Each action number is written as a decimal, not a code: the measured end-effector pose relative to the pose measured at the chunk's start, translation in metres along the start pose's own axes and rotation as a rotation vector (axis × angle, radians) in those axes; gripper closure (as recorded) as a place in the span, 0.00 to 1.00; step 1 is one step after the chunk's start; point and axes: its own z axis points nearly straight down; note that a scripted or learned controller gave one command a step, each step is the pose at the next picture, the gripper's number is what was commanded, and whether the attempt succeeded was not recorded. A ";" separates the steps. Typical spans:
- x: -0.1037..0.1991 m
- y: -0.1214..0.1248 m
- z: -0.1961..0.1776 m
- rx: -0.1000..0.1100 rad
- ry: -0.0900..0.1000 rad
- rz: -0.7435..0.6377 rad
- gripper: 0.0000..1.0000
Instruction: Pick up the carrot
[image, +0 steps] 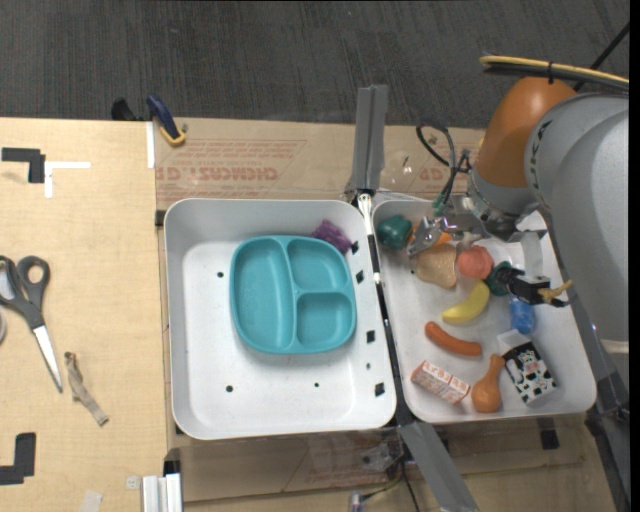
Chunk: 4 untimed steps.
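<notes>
- Tool hangs over the far part of the right bin, below the grey arm with its orange band; we cannot tell its state.
- We see the carrot at the near end of the right bin, orange, lying with its thick end near and its thin end pointing far, well apart from the tool.
- Just left of the carrot lies a pink-and-white packet; just right of it stands a small black-and-white box.
- Farther in we find a red sausage, a banana, a blue piece, a red-orange fruit, a tan lump and a dark green item.
- In the left bin sits a teal tray with three compartments, a purple item at its far right corner.
- On the bench to the left lie scissors.
</notes>
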 end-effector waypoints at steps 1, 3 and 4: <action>0.000 -0.001 -0.008 0.009 -0.001 -0.004 1.00; -0.015 -0.041 -0.033 0.002 0.000 0.158 1.00; -0.015 -0.040 -0.034 0.002 0.000 0.158 0.00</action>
